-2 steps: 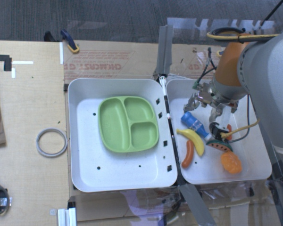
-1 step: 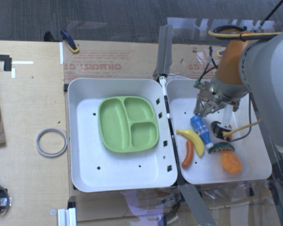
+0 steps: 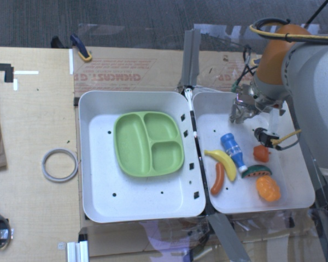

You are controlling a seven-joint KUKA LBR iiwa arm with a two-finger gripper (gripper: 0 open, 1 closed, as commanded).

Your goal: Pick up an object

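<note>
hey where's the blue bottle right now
The blue bottle lies in the right bin, near its middle, just right of the banana and left of the small red item.

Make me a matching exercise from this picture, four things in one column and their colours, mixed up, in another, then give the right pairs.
Things:
1. divided plate
2. bottle
3. banana
4. tape ring

Colours:
A. yellow
B. grey
C. green
D. blue

Pairs: 1-C, 2-D, 3-A, 4-B.

The plate lies in the left bin, the bottle and banana in the right bin, the tape ring on the bench outside.
</note>
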